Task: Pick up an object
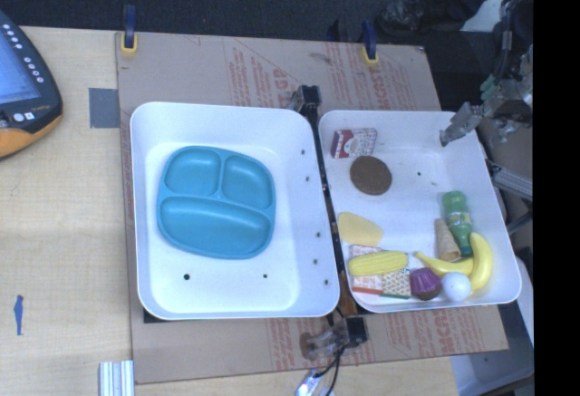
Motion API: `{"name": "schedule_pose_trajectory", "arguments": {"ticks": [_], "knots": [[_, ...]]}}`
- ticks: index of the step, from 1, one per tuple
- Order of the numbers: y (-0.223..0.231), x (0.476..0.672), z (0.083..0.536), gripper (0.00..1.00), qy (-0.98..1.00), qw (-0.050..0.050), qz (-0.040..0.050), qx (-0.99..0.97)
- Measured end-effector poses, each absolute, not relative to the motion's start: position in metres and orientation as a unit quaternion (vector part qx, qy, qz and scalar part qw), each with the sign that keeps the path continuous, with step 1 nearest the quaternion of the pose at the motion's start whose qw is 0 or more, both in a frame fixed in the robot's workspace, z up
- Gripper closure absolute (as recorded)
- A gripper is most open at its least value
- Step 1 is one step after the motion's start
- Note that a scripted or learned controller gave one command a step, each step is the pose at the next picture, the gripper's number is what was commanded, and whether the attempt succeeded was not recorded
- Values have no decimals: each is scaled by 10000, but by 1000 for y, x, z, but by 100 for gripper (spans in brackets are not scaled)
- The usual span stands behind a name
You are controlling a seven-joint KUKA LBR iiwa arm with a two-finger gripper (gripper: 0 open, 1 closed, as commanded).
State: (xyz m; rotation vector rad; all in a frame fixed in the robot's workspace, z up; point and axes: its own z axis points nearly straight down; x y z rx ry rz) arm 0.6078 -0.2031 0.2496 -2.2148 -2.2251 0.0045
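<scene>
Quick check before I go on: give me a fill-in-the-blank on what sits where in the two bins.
The blue divided tray lies in the ____ bin.
The round brown cookie lies in the ____ bin.
The banana is coloured ____.
The hand hovers near the right bin's far ____ corner.

Missing words: left; right; yellow; right

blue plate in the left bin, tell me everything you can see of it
The blue plate is a rounded-rectangle tray of plastic look, with three compartments: two small ones along its far side, one long one along the near side. It lies flat and upright, slightly turned, on the floor of the left bin. It holds nothing.
</scene>
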Motion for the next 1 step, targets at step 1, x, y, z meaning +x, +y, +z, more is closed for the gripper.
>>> {"name": "schedule_pose_trajectory", "arguments": {"ticks": [1], "knots": [[-211, 567, 118, 0, -7084, 70, 47, -7057]]}}
